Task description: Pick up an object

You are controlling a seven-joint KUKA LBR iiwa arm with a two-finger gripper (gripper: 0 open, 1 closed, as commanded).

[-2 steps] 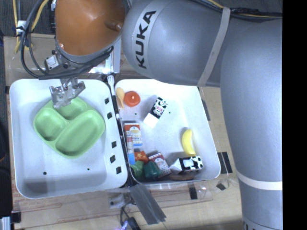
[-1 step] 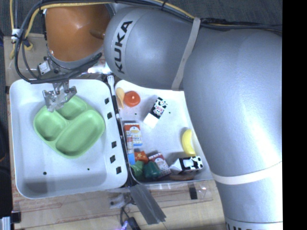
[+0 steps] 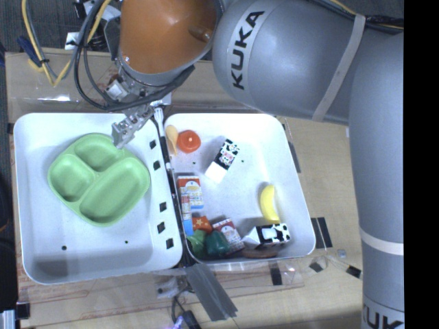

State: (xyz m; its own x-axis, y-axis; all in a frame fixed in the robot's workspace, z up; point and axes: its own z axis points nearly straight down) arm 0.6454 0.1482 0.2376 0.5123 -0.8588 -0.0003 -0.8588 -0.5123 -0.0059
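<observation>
Tool hangs over the left bin, beside the green plate.

A tan bench carries two shallow white bins side by side, their inner rims touching: the left bin and the right bin. Yellow and black cables hang above its far-left corner.

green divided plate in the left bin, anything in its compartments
The green divided plate shows three compartments, all bare. The gripper hangs over its top right rim, covering that bit.
</observation>
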